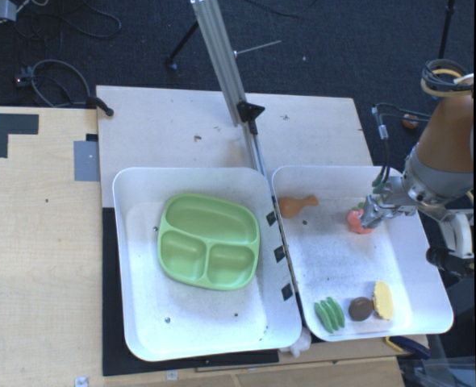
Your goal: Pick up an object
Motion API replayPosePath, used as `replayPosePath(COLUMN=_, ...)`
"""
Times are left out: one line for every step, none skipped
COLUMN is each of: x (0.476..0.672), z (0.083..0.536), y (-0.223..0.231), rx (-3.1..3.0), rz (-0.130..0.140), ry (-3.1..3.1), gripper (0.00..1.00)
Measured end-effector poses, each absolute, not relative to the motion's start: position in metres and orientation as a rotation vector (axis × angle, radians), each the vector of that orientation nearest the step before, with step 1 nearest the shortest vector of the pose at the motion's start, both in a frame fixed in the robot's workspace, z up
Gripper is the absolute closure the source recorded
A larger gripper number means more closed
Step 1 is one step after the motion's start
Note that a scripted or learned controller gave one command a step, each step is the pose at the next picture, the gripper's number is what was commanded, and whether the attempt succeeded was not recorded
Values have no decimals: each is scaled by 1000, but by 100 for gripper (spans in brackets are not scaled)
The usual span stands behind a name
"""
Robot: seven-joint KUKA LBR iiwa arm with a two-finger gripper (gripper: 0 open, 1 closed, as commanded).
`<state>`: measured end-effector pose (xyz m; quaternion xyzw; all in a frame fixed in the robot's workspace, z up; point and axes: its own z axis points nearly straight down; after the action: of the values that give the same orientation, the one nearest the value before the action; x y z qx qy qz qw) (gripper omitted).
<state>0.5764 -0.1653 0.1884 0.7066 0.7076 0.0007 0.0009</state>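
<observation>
a: from the overhead camera, where is the arm?

b: the grey arm with the orange band (449, 131) reaches in from the right, and its two-finger gripper (371, 214) is low over the right shallow white bin (343, 252), near that bin's upper right part.

a: and what is it after?

b: my guess is the small red-pink rounded object (356, 221). it sits on the bin floor touching or just under the tip of the gripper, a shade to the left of it and below in the picture.

a: are the jaws clamped on it?

b: i cannot tell. the tip is dark and small here, and whether the jaws are apart or together does not show. i would not say it holds anything.

a: does the object have a long axis to line up with?

b: it looks roundish, so no clear one.

a: what else is in that bin?

b: an orange duck-like toy (297, 205) at the upper left, well apart from the gripper, and along the near edge a green ridged piece (329, 314), a brown round piece (360, 308) and a yellow oval piece (382, 300).

a: the left bin?

b: the left white bin (141, 313) carries a light green divided plastic tray (209, 241), far from the arm.
</observation>
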Motion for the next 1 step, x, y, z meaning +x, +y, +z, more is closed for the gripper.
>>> replayPosePath(x=574, z=249, y=-174, rx=2217, rz=3, ry=2220, gripper=100)
